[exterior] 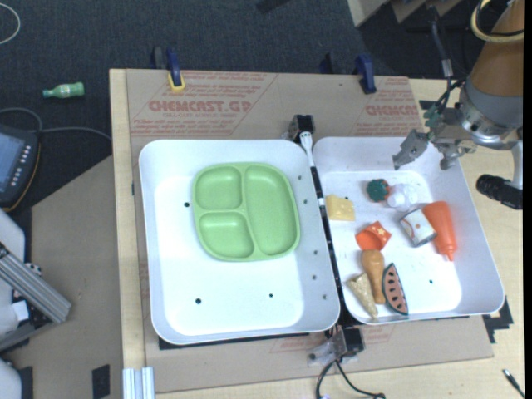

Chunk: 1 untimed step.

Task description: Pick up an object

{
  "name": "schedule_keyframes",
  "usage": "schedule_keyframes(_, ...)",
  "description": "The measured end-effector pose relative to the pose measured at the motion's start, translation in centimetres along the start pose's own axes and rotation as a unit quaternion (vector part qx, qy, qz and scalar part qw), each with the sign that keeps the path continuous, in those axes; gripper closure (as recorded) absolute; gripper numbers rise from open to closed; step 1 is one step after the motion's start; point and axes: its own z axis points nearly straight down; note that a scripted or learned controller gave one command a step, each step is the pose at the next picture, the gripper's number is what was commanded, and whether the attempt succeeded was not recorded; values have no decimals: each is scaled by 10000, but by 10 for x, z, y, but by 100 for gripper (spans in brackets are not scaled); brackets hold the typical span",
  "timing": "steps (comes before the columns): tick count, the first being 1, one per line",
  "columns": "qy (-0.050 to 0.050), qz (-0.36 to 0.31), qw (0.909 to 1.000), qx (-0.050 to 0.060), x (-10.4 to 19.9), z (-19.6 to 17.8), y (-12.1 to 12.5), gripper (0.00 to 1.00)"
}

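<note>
Surface (249, 106): brown board printed with red lettering, held at the far edge by two clamps, a yellow-and-blue one (174, 71) to the left and a blue one (364, 71) to the right. Dark carpet floor (125, 15) beyond, with a small green bottle (64, 91) lying on it at far left. Dark handheld device (17, 169) at the left edge, cable attached.

Left bin (166, 289): white, shallow, holding a green three-compartment plate (246, 211) set toward its far half.

Right bin (465, 281): white, touching the left bin along a black seam. Contents, clustered in the middle and near portion: green round item (379, 190) beside a small white item (402, 195); pale yellow wedge (339, 208) near the seam; small orange piece (373, 236); grey-and-white block (415, 226) touching an orange carrot (444, 228); orange-brown item (374, 269), cream cone-shaped item (363, 293) and watermelon slice (394, 289) grouped at the near edge.

End effector (428, 155): above the far right part of the right bin, just beyond the green round item and white item. Fingers spread apart, nothing between them. Orange band of the arm (499, 65) at upper right.
</note>
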Motion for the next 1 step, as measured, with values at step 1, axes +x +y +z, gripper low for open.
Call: schedule_keyframes(1, -14, -14, 10000, -72, 0, -8, 3, 0)
